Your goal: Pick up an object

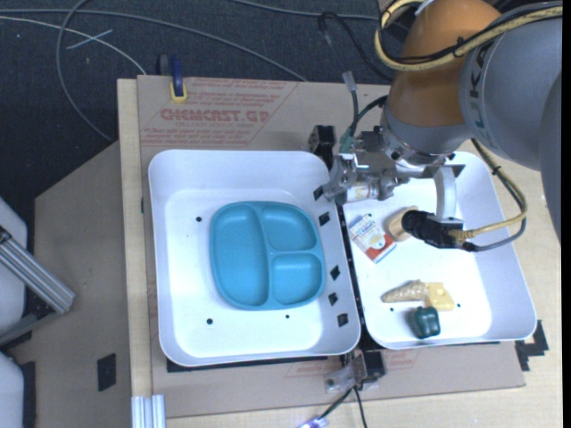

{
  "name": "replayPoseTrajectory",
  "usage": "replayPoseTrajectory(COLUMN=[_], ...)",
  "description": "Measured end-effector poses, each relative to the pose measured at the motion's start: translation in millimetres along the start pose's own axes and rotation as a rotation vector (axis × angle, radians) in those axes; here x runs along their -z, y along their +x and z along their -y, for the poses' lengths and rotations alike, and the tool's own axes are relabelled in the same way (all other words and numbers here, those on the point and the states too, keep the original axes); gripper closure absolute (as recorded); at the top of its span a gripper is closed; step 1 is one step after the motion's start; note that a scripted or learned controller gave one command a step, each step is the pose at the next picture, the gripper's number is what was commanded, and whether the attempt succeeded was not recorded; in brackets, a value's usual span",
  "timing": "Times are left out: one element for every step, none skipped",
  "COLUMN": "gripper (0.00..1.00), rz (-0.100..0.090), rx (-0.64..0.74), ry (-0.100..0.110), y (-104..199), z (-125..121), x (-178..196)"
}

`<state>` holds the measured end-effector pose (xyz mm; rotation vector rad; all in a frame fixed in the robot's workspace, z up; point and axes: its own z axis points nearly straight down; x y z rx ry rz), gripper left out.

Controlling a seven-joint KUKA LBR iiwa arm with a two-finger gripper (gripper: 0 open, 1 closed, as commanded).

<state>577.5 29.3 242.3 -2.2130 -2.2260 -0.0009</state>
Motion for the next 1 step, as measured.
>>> replayPoseTrajectory(gripper=[1.0], rz=[0.001], rx=[-0.002], ry=[-0.004], y=[41.0], z=[-21.1], x=[-3.4])
